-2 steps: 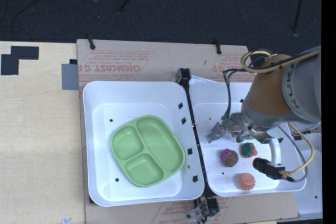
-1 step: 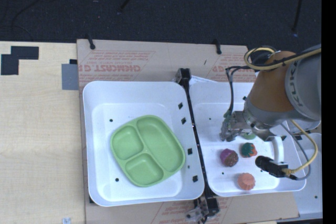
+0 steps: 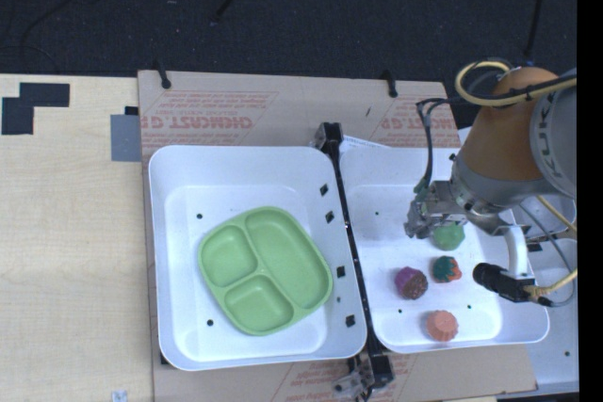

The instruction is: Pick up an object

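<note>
Hovering my gripper (image 3: 429, 219) in the right bin (image 3: 386, 193) beside a green ball (image 3: 449, 236); I cannot tell its state. Reversed cardboard (image 3: 236, 108) printing is reading illegibly.

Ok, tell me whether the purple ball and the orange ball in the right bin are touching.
Apart. The camera view shows the purple ball and the orange ball with a strip of white bin floor plainly between them.

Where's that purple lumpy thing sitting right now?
The purple object lies in the right bin, left of the green-and-orange object and above-left of the orange object.
</note>
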`<action>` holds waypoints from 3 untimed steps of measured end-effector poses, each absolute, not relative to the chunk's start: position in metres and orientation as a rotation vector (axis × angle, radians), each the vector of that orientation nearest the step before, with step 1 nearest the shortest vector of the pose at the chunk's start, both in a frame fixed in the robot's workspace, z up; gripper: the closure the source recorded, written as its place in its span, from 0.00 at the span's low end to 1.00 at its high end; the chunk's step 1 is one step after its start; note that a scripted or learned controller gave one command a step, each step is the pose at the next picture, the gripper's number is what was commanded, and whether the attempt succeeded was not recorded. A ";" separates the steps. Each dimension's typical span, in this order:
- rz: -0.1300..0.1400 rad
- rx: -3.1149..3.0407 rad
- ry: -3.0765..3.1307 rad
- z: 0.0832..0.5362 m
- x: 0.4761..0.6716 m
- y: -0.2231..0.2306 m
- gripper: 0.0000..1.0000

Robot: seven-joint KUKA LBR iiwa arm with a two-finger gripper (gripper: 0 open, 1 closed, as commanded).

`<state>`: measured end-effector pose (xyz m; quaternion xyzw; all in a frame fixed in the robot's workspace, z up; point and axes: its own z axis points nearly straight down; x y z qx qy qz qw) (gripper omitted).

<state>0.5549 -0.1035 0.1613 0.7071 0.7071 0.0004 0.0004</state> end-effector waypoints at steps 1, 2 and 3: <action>0.002 2.221 2.221 0.203 0.556 -0.105 1.00; -0.002 2.222 2.229 0.198 0.545 -0.054 1.00; -0.003 2.220 2.227 0.200 0.549 -0.005 1.00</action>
